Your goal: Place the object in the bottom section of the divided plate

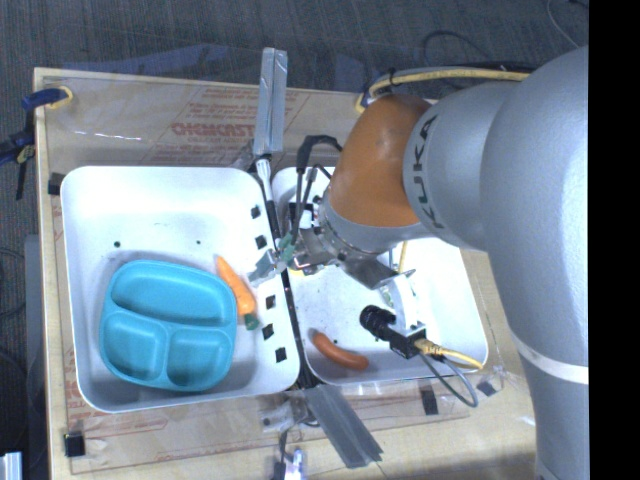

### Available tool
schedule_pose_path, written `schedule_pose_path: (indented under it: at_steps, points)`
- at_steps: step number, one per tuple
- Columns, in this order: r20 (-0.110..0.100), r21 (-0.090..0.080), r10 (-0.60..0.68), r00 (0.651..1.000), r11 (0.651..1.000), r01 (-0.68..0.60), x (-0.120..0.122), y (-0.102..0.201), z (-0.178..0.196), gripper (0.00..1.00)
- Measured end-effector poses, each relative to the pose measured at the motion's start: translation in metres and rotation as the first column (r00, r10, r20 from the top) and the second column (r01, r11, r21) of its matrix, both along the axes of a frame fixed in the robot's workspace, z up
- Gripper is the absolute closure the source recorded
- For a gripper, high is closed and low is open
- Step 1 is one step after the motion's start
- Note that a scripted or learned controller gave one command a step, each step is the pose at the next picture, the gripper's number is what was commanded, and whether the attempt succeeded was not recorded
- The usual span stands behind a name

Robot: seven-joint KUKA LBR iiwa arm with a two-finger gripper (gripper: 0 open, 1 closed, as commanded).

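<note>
The gripper [290,251] hangs over the wall between the bins; jaw state cannot be told. The carrot [235,286] lies beside the divided plate [170,323]. Risk: a descent strikes the wall.

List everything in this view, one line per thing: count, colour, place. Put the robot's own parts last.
Bins: two, white, side by side on the bench.
Divided plate: one, blue, three sections, lying in the left bin toward its near side.
Carrot: one, orange with a green end, in the left bin, right beside the plate's right edge.
Sausage: one, reddish orange, in the right bin near its front wall.
Bench: one, light wood with red lettering, under both bins.
Clamp: one, blue and yellow, at the bench's far left corner.
Arm: one, grey with an orange band, reaching in from the right over the right bin.
End effector: one, dark, over the divide between the bins.
</note>
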State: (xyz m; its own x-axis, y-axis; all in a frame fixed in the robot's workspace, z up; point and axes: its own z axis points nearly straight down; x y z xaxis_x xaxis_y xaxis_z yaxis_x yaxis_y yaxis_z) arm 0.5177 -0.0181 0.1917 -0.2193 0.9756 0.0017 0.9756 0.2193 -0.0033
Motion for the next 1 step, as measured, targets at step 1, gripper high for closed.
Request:
schedule_pose_path:
  at_steps: [1]
  points:
    - [0.0, 0.0, 0.0, 1.0, 1.0, 0.0, 0.0, 0.0, 0.0, 0.0]
